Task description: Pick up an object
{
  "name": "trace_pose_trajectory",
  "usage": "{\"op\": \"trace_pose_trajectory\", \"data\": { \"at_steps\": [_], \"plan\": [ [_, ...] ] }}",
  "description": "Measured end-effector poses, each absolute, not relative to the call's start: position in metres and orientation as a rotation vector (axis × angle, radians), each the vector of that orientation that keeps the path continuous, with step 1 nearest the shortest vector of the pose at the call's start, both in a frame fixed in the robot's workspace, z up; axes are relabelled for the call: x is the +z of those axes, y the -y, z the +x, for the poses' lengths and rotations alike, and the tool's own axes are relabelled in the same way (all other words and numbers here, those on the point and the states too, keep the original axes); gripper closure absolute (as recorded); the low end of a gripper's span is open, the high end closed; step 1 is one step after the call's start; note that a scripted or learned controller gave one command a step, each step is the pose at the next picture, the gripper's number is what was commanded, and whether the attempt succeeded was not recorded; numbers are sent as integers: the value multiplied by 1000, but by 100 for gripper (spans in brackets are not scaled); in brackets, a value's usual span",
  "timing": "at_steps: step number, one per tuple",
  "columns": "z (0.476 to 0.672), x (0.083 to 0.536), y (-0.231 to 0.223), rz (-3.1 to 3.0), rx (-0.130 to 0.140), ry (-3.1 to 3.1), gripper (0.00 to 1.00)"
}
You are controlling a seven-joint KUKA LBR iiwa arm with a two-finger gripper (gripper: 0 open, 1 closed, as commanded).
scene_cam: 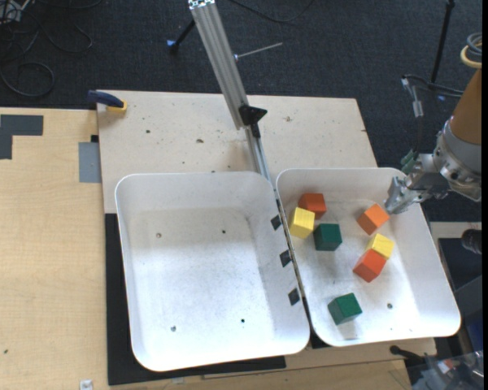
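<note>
Orange block [373, 218] in right bin [439, 283], fingers [397, 199] just beside it

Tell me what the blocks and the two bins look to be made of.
Blocks, such as the green block: probably painted wood or plastic; flat, even colour, crisp edges, no glare. Left bin and right bin: likely moulded plastic; thin, rounded rims, smooth white surface with dark specks.

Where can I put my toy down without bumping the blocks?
The left bin has a wide bare floor between its walls. The right bin is crowded: orange, yellow and green blocks fill its middle, and the tool hangs by its far edge. Its front right corner has a small gap.
</note>
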State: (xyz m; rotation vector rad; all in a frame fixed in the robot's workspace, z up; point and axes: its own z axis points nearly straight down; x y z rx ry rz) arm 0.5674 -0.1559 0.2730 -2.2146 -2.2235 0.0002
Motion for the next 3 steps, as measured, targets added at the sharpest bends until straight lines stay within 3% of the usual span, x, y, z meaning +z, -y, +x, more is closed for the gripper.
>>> {"op": "trace_pose_trajectory", "data": {
  "at_steps": [3],
  "plan": [
    [542, 242, 7, -2212, 3, 2223, 100]
  ]
}}
